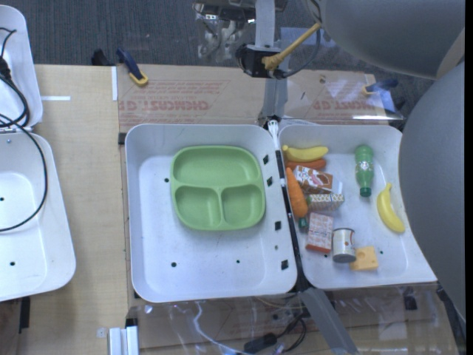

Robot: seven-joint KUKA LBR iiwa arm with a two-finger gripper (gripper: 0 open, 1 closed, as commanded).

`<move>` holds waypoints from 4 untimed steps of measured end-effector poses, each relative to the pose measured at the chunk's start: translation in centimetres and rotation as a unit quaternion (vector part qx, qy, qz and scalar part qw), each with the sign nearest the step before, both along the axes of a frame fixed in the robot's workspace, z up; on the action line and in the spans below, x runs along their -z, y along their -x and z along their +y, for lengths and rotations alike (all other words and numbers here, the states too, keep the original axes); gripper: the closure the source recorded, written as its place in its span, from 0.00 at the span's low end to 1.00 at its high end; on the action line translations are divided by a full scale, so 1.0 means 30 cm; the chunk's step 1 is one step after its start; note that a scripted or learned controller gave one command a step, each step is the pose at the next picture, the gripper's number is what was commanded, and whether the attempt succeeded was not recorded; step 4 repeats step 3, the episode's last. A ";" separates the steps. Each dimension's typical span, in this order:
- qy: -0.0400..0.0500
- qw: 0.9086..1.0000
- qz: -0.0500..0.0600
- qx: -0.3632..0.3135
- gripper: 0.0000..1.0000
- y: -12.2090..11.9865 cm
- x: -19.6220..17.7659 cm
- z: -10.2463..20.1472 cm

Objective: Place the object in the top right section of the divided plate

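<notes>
A green divided plate (pixel 216 170) lies in the left bin (pixel 145 257), with one wide section on its far side and two small sections on its near side. All three sections are bare. The right bin (pixel 418 266) holds a small yellow banana (pixel 305 153), a carrot (pixel 296 197), a snack box (pixel 315 179), a green bottle (pixel 363 170), a larger banana (pixel 389 208), a red carton (pixel 320 232), a metal can (pixel 343 244) and a cheese wedge (pixel 365 259). My gripper (pixel 219 41) hangs high beyond the bins' far edge, over the cardboard, apart from every object.
The grey arm (pixel 399 21) fills the top right and overhangs the right bin's right side. A blue and yellow clamp (pixel 131 69) lies on the cardboard at the back left. White trays with a black cable (pixel 22 198) stand at the far left.
</notes>
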State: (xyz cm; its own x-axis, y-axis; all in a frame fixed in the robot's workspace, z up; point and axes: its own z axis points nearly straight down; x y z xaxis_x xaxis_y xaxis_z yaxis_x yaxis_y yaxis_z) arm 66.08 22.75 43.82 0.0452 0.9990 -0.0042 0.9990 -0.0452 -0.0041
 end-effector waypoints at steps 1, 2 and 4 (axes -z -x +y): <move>0.000 1.000 0.002 0.005 1.00 0.230 0.442 0.001; 0.000 1.000 0.000 -0.023 1.00 0.031 0.248 -0.001; -0.001 0.999 0.000 -0.041 1.00 0.000 -0.001 -0.036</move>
